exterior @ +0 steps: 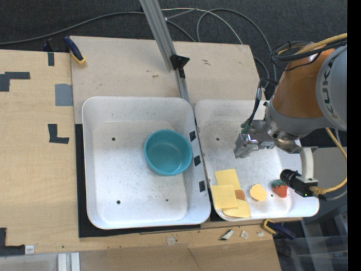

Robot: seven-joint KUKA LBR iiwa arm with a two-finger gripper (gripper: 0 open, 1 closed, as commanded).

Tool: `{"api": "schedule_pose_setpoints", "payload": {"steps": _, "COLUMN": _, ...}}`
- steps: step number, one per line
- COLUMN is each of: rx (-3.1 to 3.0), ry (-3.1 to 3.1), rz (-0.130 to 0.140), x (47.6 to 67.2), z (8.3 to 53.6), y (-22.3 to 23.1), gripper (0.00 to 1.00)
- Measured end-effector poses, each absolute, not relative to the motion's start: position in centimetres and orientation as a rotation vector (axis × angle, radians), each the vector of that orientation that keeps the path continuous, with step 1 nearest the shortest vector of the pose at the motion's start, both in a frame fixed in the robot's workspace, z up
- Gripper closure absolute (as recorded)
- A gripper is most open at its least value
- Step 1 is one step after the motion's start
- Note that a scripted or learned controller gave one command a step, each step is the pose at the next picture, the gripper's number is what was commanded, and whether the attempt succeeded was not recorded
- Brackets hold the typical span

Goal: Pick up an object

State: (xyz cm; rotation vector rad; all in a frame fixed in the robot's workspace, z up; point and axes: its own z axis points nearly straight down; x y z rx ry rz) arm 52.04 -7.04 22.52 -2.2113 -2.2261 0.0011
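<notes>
While the gripper [246,147] hung over the middle of the right bin [217,117], nothing showed between its fingers, and whether they stood apart or together I could not tell, since the wrist and its metal housing crowded that spot from this slant. The things it might take lay just below and ahead of it toward the bin's near wall: a stack of yellow slices [228,193] nearest, down and a little to the tool's left in the view, a small brown piece [240,195] touching the stack's edge, a round yellow piece [258,193] almost straight below the tool, and a small red object [280,189] further off to its right, close beside a black fitting [292,179] on the arm. Well apart, across the divider in the left bin [101,151], sat a teal bowl [168,152]. As I judged it, the approach was the step in hand, and the round yellow piece looked the soundest choice: it sat clear of its neighbours, so the fingers could straddle it without nudging the flat slices, which lie too low to pinch easily. A straight descent, centred over the piece before closing, would serve best. The red object was partly masked by the fitting, and its shape was hard to make out; the bin's far right corner lay hidden under the arm.
</notes>
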Motion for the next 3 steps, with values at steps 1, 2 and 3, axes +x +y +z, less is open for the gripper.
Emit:
{"api": "schedule_pose_setpoints", "payload": {"steps": 1, "rx": -2.211, "ry": -2.227, "rz": 0.001, "x": 51.2, "z": 23.3, "y": -2.2, "gripper": 1.0}}
{"api": "schedule_pose_setpoints", "payload": {"steps": 2, "rx": -2.21, "ry": -2.229, "rz": 0.0, "x": 51.1, "z": 24.1, "y": 3.5, "gripper": 1.0}}
{"api": "schedule_pose_setpoints", "payload": {"steps": 3, "rx": -2.211, "ry": -2.227, "rz": 0.002, "x": 50.4, "z": 24.1, "y": 8.0, "gripper": 1.0}}
